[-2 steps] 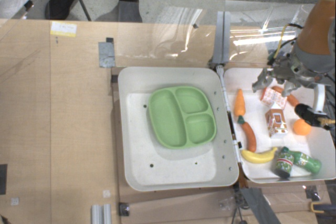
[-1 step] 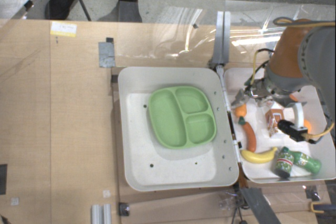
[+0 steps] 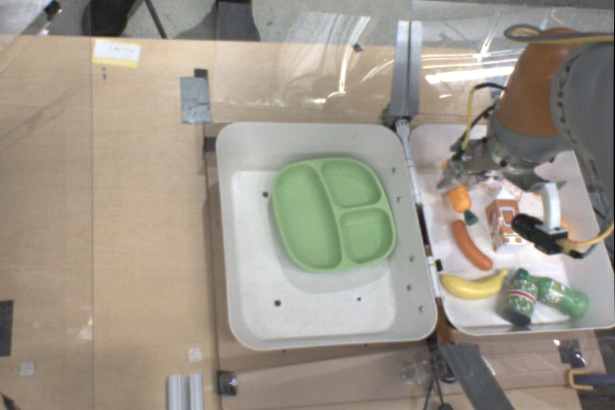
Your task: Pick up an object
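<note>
Camera view showed the task as not yet done, as far as could be judged. The claw was seen low over the far part of the right bin, close above a small orange piece, and nothing could be seen lifted clear of the bin floor. Whether the claw was released, clenched or grasping anything could not be told, since it was masked by the wrist and its cables.

All the candidate objects were found in the right bin: the small orange piece at the far left, a red-orange sausage shape just nearer, a banana near the bin's near-left corner, a green bottle to the right of the banana, and a small printed carton between the sausage shape and the arm. A green 3-compartment tray lay in the left bin, well apart from the claw.

A grasp and a lift were judged to be what was left.

The right bin was cut off at the right edge, and part of its floor was hidden beneath the arm. The carton's print was too small to be read.
</note>
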You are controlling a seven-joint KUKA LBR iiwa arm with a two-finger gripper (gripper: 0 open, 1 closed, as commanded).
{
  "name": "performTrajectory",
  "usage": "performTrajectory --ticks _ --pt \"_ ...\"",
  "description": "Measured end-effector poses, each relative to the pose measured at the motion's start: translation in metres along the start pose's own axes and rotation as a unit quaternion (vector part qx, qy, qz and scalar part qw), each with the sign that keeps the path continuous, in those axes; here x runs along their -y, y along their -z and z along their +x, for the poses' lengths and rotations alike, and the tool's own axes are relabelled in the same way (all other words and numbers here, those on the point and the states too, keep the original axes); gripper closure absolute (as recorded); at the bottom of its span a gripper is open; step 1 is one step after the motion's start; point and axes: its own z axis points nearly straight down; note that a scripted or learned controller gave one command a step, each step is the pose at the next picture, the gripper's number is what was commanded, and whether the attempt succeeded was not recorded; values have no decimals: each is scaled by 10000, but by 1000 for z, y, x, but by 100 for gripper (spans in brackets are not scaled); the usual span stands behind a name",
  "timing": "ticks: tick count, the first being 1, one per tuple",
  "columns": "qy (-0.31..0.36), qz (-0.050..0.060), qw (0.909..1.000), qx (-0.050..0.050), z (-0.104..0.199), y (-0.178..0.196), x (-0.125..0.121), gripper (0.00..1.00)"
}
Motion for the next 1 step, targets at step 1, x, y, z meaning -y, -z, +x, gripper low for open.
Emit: performTrajectory --ticks 1 --pt "8 -1 10000 -9 52 149 8 100"
